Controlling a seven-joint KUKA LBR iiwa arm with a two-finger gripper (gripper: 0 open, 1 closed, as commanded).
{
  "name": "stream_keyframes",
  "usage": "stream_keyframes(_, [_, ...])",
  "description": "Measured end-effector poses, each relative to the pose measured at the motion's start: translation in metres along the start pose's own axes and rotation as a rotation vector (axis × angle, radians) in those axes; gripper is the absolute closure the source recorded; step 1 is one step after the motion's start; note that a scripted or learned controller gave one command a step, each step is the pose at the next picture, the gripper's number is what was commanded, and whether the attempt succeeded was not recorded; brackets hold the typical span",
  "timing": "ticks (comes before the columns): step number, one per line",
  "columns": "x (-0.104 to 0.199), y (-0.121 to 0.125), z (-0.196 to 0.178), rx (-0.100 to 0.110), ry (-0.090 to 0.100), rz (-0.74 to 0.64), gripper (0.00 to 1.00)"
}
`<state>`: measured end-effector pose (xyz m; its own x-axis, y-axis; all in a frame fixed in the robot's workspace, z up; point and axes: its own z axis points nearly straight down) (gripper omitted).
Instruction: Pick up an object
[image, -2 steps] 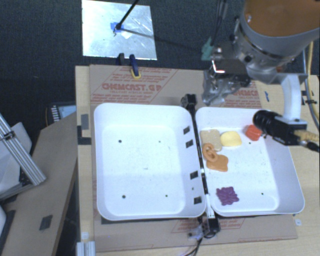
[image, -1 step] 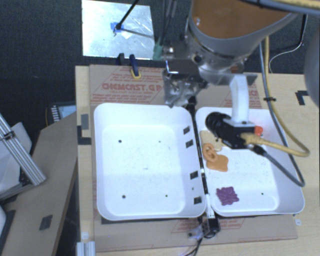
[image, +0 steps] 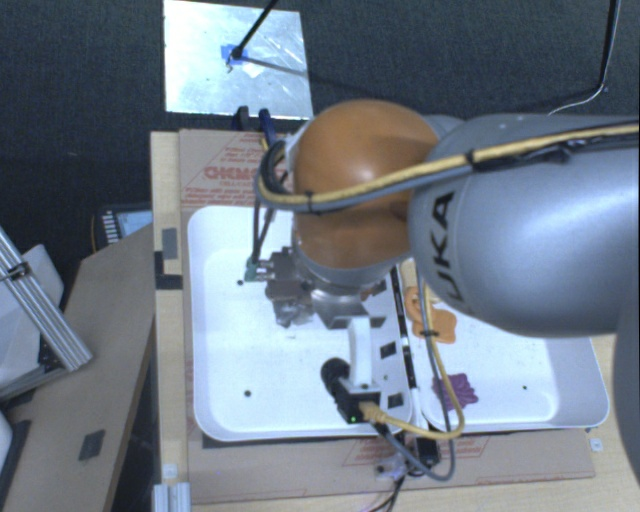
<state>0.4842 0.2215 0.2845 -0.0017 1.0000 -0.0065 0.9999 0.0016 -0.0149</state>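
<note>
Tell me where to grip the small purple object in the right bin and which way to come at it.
Judging loosely: the small purple object lies flat on the floor of the right white bin, partly behind a yellow cable. Come straight down from above and pinch across its narrower width; its exact shape is too blurred to say more.

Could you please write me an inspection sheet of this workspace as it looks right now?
Surface: two shallow white bins, the left bin and the right bin, on a cardboard sheet with red print.
Job's things: an orange object and a purple object lie in the right bin, both partly hidden by the arm.
Clutter: nothing seen.
Grippers: the gripper hangs low over the left bin; finger state cannot be told.
Cables: a yellow cable runs along the arm, looping down past the purple object.
Surroundings: a shiny metal plate beyond the bins; an aluminium rail at left.
</note>
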Motion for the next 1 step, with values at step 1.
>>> stream_keyframes(1, [0.0144, 0.0255, 0.2045, -0.018, 0.007, 0.001, 1.00])
